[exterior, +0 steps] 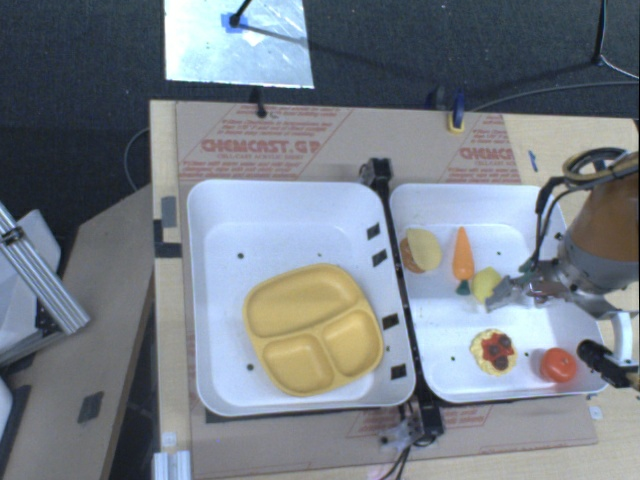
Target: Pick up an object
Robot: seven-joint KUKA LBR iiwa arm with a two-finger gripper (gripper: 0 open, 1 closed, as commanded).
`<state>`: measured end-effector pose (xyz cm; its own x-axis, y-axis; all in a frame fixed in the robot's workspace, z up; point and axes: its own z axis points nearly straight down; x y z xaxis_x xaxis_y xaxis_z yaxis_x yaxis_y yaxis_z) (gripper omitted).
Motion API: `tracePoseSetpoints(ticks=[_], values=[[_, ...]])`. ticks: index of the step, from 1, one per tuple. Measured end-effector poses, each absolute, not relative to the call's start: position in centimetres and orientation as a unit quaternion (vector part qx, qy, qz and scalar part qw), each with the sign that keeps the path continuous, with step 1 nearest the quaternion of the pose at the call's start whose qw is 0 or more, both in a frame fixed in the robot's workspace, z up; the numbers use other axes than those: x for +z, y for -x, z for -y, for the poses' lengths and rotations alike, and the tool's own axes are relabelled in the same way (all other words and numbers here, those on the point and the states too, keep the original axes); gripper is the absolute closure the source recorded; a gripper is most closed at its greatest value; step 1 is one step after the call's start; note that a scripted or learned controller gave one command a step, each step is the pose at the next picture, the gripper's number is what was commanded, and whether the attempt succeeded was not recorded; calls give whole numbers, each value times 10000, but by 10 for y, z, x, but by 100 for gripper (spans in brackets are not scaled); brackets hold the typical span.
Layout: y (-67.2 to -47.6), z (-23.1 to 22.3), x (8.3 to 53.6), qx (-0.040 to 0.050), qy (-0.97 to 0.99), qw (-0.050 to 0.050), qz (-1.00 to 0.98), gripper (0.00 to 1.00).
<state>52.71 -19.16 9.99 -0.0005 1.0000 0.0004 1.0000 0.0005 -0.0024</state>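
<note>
Toward the middle of the right bin (440, 200) sits a small yellow-green fruit (485, 284), lemon-like, and it looks the likeliest thing to be picked. It lies just left of the gripper (512, 293), whose metal tip points leftward at it from the arm's wrist on the right. The tip comes so close to the fruit's right side that I cannot tell whether it touches, nor whether the fingers are spread or closed; from this angle they merge into one grey shape. I see nothing plainly between them, so I would not call the fruit held.

The fruit is roundish with no strong long axis, so the approach direction matters more than its orientation: the reach runs right to left, low across the bin floor.

Just on the far-left side of the fruit stands an orange carrot (462, 255), its length running near to far, with its green end almost against the fruit. A push leftward could shove the fruit into it. Further left is a round bun-like piece (421, 250). Nearer to me lie a small pizza-like disc (494, 351) and a red tomato (558, 365), both well apart from the tip.

Across the divider, the left bin (215, 268) holds a yellow divided plate (313, 327).
</note>
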Motion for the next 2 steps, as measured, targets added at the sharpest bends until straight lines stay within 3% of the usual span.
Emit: tracePoseSetpoints(ticks=[1,2], values=[[-528,192,84,-2,7068,-2,7075,0],[-529,191,96,-12,7065,-14,7077,100]])
